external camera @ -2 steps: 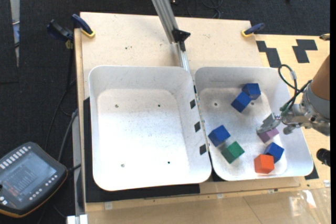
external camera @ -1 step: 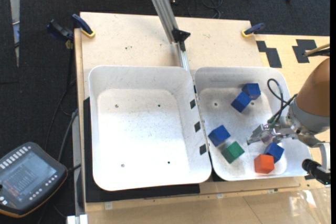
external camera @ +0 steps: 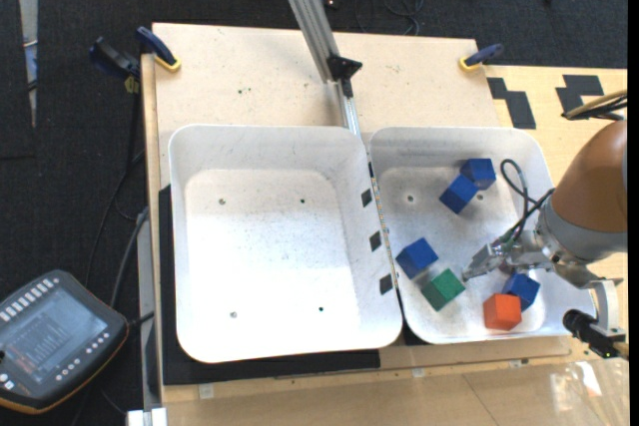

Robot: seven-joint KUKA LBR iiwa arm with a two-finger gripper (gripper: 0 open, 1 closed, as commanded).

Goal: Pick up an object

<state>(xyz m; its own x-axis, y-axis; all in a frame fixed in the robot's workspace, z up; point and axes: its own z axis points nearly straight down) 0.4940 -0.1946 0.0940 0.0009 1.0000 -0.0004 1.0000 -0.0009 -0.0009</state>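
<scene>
The right bin (external camera: 419,155) holds several blocks: two blue ones (external camera: 469,185) touching near its far side, a blue block (external camera: 416,256) with a green block (external camera: 442,288) against it near the front, and an orange block (external camera: 502,311) beside another blue block (external camera: 522,289) at the front right. My gripper (external camera: 486,260) comes in from the right, low over the bin, its tip between the green block and the orange and blue pair. Nothing is visibly held.
The left bin (external camera: 200,155) lies beside the right one. A slanted metal pole (external camera: 305,0) rises from the bins' far divider. Clamps (external camera: 160,50) sit at the bench's far corners. A handheld pendant (external camera: 45,339) rests off the bench at lower left.
</scene>
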